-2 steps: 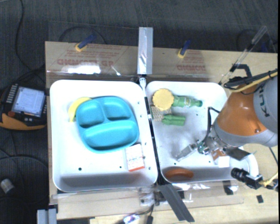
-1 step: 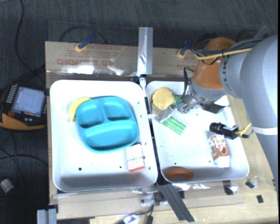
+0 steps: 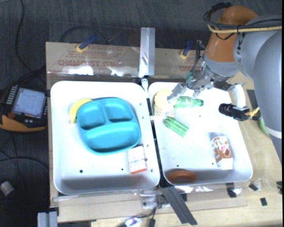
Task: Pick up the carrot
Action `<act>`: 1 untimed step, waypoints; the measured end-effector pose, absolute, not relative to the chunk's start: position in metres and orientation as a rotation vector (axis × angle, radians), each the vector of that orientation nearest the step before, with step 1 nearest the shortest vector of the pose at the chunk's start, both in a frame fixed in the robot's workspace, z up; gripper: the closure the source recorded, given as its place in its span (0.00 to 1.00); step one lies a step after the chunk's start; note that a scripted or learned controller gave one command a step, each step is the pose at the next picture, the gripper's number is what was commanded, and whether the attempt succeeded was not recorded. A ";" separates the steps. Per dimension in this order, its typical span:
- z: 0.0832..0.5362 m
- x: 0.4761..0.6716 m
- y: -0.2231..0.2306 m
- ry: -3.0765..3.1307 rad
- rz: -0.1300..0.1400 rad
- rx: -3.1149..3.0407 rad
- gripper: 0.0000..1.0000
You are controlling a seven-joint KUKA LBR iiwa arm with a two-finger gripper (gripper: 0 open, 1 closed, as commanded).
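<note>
An orange-brown rounded thing point(image 3: 182, 175), which looks like the carrot, lies at the front edge of the right bin point(image 3: 241, 141), partly hidden by the bin's rim. My gripper point(image 3: 190, 85) hangs over the back of the right bin, far from the carrot. It is just above a green bottle point(image 3: 189, 101) that lies on its side. I see nothing held in the gripper.
The right bin also holds a pale yellow round item point(image 3: 161, 99) at the back left, a green ridged piece point(image 3: 175, 126) and a snack packet point(image 3: 221, 150). In the left bin point(image 3: 61, 141) are a blue divided plate point(image 3: 109, 124), a banana point(image 3: 77, 109) and a small red-white box point(image 3: 137, 159).
</note>
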State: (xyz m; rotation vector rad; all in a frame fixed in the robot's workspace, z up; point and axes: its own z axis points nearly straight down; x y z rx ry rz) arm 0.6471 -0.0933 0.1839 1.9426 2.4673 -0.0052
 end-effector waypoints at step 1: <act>0.192 0.580 -0.152 2.259 -0.007 2.184 0.00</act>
